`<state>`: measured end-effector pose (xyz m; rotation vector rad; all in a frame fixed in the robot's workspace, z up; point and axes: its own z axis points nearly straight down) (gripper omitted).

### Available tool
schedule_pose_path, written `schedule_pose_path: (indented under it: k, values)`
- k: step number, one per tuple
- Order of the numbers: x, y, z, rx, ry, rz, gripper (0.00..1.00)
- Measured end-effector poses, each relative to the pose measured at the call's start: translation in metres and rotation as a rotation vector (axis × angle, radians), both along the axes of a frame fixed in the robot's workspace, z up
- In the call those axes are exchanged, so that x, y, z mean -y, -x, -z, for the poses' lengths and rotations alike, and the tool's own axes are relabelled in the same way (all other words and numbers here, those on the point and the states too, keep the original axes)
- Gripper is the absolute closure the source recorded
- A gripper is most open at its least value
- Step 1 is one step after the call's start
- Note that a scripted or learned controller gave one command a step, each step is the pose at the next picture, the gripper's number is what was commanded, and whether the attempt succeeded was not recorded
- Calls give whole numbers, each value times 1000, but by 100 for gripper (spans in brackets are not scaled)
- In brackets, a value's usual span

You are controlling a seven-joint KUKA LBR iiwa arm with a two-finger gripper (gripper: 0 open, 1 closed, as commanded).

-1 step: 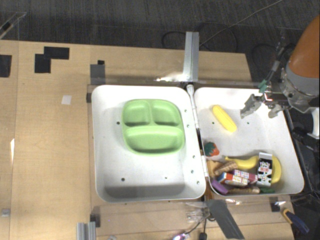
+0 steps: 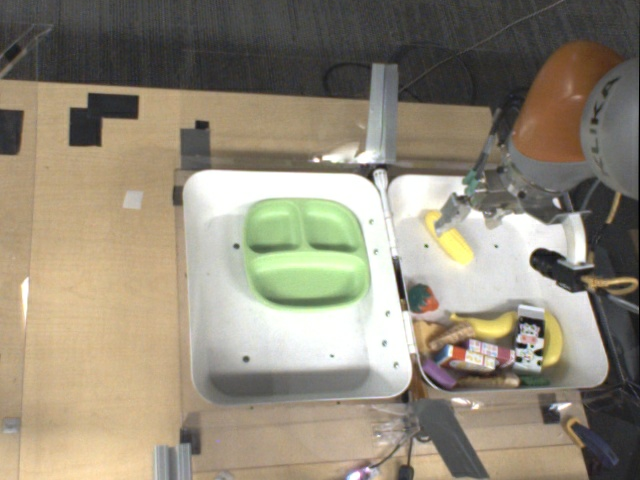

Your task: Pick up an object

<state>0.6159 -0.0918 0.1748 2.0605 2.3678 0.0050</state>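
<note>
My gripper (image 2: 471, 214) hangs over the back of the right bin (image 2: 500, 268), with its fingers spread and only white bin floor showing between them. Just below its left finger (image 2: 449, 212) lies a yellow oblong object (image 2: 453, 242), close to the fingertip; the fingers are not around it. Along the bin's front lie a banana (image 2: 497, 325), a small black-and-white carton (image 2: 530, 340), a colourful little box (image 2: 480, 353), and a red and green strawberry-like toy (image 2: 422, 296).
A green divided plate (image 2: 305, 251) sits in the left bin (image 2: 215, 298). A purple piece (image 2: 436, 373) and a brown stick (image 2: 500, 379) crowd the right bin's front edge. A metal post (image 2: 383, 118) rises behind the divider between the bins.
</note>
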Motion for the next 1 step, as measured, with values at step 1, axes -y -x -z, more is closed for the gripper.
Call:
schedule_pose_path:
  k: [1]
  values:
    - [26, -13, 85, 9, 2, -11, 0]
